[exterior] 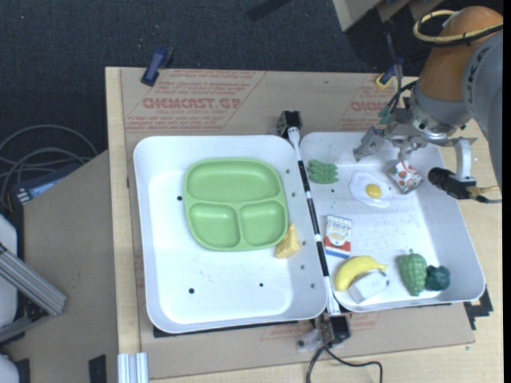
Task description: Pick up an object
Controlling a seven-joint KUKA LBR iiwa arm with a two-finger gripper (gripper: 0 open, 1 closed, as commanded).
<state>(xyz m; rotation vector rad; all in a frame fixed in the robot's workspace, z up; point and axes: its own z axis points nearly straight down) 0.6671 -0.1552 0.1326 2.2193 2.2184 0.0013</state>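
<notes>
Gripper (389,148) above tilted red-white carton (405,176).

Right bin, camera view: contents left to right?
Green leafy toy → small carton → fried egg → red-white box → dark green toy. Banana and green pepper left out: they overlap others in the order.
</notes>
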